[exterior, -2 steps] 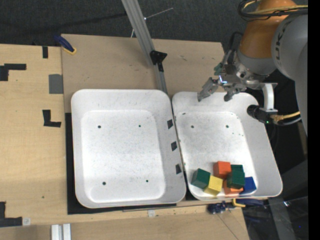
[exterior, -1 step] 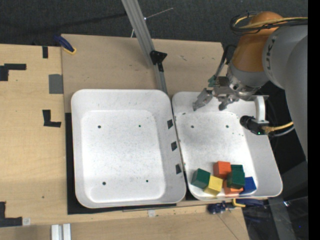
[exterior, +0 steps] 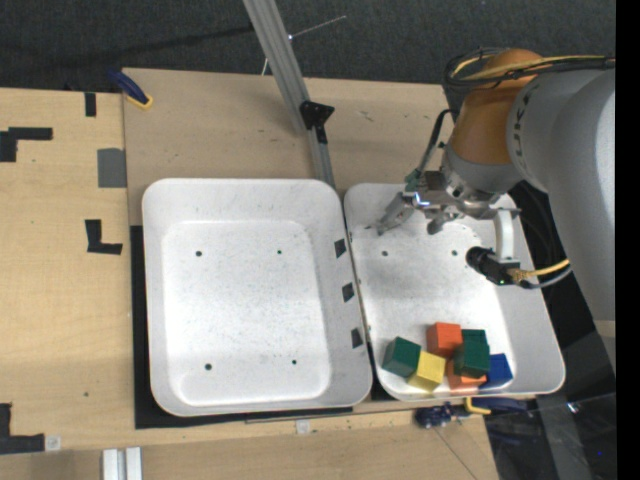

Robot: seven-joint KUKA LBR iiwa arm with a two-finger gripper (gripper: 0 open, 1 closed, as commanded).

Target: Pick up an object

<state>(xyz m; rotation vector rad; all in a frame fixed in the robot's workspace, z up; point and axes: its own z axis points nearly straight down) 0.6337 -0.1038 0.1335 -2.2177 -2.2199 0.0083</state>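
While end effector (exterior: 410, 211) hangs over right bin's (exterior: 400, 278) far end, fingers apart, nothing held: shift toward blocks (exterior: 445, 356) in near corner, centre over one, descend.

From my seat the tabletop (exterior: 220, 128) reads as pale matt wood or fibreboard, with flat black and grey tape patches stuck on it. Both bins look like smooth white plastic with a soft sheen; the left bin (exterior: 245, 193) and the right bin (exterior: 400, 268) are peppered with fine dark scuffs. The blocks (exterior: 450, 356) in the right bin appear as solid-coloured pieces with a dull, even finish, though I cannot tell plastic from painted wood. The arm (exterior: 570, 138) has smooth grey casing and a glossy orange band (exterior: 490, 118). A slanted pole (exterior: 275, 38) looks like brushed metal.
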